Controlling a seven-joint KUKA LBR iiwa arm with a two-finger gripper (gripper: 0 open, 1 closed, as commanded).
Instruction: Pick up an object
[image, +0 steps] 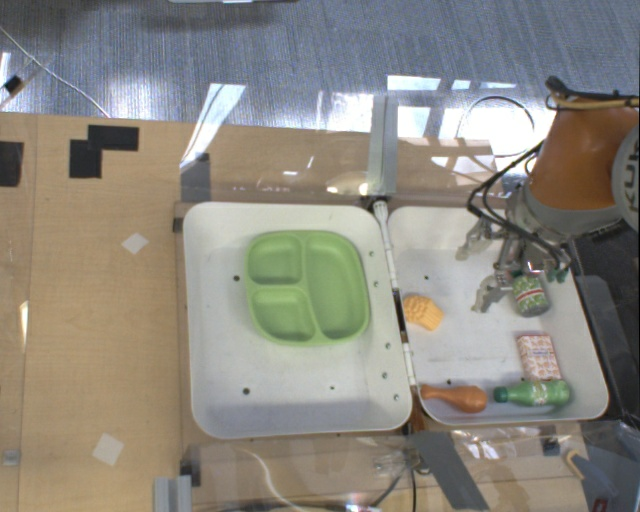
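Gripper at small can, right bin

Left bin (210, 400): green three-compartment plastic tray (305, 287) near its middle. Right bin (450, 215): lumpy orange-yellow piece (423, 313) by left edge, brown drumstick shape (455, 398) and green bottle (533, 395) along front edge, pink patterned box (538, 356) near right edge. Gripper (490, 270) spread wide, grasping nothing; small green-labelled can (530, 292) just beside it, toward right edge

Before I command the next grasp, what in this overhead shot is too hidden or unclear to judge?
- Gripper: finger state and contact with the small green-labelled can unreadable; wrist and cables overlap them.
- Green-labelled can: upper part hidden by the gripper.
- Small pink printed box: print too small to read.
- Grey arm with orange band: cut off by the right edge.
- Green plastic bottle: label too small to read.
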